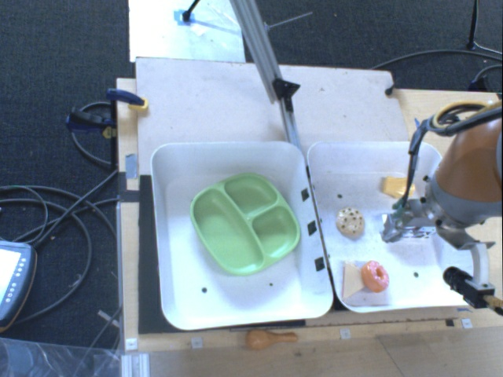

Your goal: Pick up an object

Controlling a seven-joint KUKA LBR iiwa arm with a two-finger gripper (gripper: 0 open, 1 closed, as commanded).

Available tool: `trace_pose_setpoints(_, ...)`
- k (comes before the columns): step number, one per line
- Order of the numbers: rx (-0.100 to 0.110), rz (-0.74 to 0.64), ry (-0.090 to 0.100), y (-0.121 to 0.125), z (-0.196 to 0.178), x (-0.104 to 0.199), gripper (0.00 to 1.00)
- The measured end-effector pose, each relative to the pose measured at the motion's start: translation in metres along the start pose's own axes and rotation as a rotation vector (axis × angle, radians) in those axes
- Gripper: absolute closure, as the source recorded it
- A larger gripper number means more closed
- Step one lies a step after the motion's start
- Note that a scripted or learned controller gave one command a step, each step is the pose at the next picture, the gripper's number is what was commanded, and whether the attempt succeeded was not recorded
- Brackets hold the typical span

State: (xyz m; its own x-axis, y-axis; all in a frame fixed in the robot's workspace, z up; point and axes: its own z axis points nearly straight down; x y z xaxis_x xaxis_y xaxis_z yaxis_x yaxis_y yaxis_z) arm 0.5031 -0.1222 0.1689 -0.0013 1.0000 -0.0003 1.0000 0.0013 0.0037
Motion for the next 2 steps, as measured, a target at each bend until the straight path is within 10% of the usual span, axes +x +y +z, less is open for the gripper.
trace_pose_setpoints(2, -0.001, -0.005, -0.001, 0.001, -0.082, 0.004, 1.0)
